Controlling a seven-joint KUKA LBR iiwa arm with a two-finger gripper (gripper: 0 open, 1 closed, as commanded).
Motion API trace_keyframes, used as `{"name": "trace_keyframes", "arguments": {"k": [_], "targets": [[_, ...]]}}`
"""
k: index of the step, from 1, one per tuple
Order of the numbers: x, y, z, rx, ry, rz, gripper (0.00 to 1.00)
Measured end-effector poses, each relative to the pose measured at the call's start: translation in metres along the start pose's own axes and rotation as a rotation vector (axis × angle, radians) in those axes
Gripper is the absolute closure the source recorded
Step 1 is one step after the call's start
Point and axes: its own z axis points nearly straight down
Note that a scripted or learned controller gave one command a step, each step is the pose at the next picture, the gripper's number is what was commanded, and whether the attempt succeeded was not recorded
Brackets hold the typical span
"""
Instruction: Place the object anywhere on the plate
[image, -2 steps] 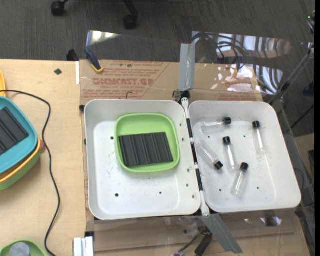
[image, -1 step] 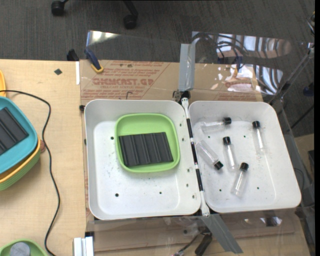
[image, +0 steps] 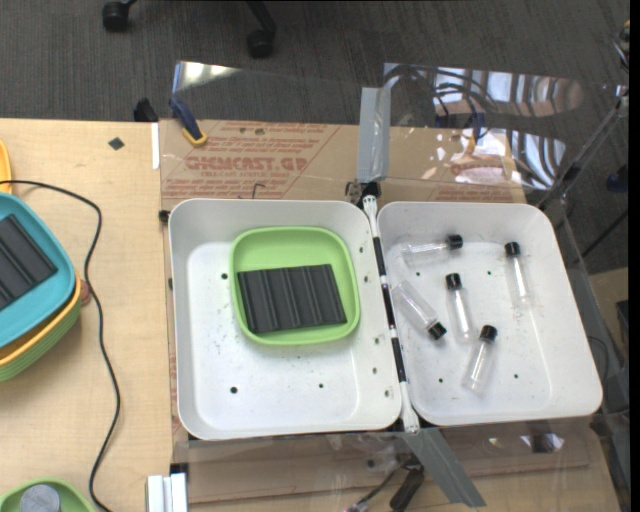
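**White bins waiting, tubes still apart from the plate**

White plastic is making up the two largest things here: the left bin (image: 200, 390) and the right bin (image: 560, 390), sitting side by side and touching along their inner walls on a wooden bench (image: 60, 400). Inside the left bin a green plate (image: 245, 250) is lying toward the back, and a dark ribbed mat (image: 290, 298) is covering most of its floor. In the right bin five clear tubes with black caps are lying scattered, among them one near the back (image: 432, 246), one by the far wall (image: 517, 270), and one near the front (image: 480, 355). These are looking like the objects to move, and none is resting on the plate yet. As for the pincer, I cannot tell whether it is released or clenched.

Trouble is likely coming from the tubes themselves: being round, smooth and transparent, one could be rolling away under a closing pincer or slipping out mid-carry. Two tubes near the dividing wall (image: 418, 308) are lying close together, so a grab there is risking catching both or neither.

Clear tube bodies are blending into the white floor, making their outlines hard to trace. At the left edge, stacked coloured trays (image: 30, 290) are being cut off.
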Motion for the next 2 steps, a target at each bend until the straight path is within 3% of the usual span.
{"name": "trace_keyframes", "arguments": {"k": [2], "targets": [[0.0006,0.0009,-0.0017,0.000,0.000,0.001,0.00]]}}
